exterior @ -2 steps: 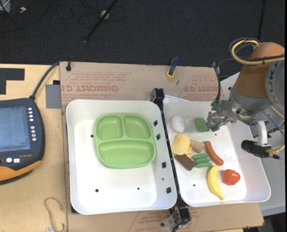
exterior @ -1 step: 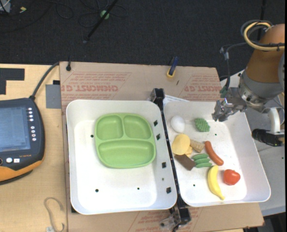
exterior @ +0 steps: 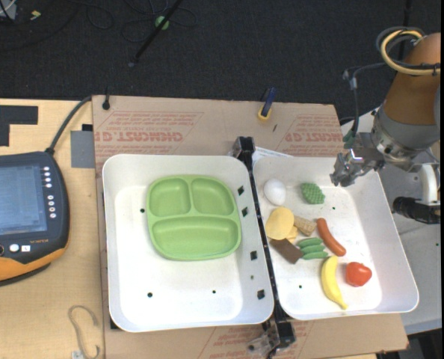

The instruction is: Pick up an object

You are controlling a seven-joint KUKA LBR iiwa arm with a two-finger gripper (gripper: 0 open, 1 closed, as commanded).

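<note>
Now the gripper [exterior: 340, 175] is hovering just right of the green lump [exterior: 312, 193] in the right bin [exterior: 390, 223]; whether its jaws are parted, I cannot tell.

Dark carpet floor [exterior: 207, 43], black cables [exterior: 155, 13], cardboard-covered bench [exterior: 207, 126]

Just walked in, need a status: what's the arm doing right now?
The arm's claw is over the back right corner of the right bin, with nothing seen between its fingers. The toy food lies in that bin: egg, green piece, sausage, banana, tomato. A green divided plate sits in the left bin. No pick yet.
</note>
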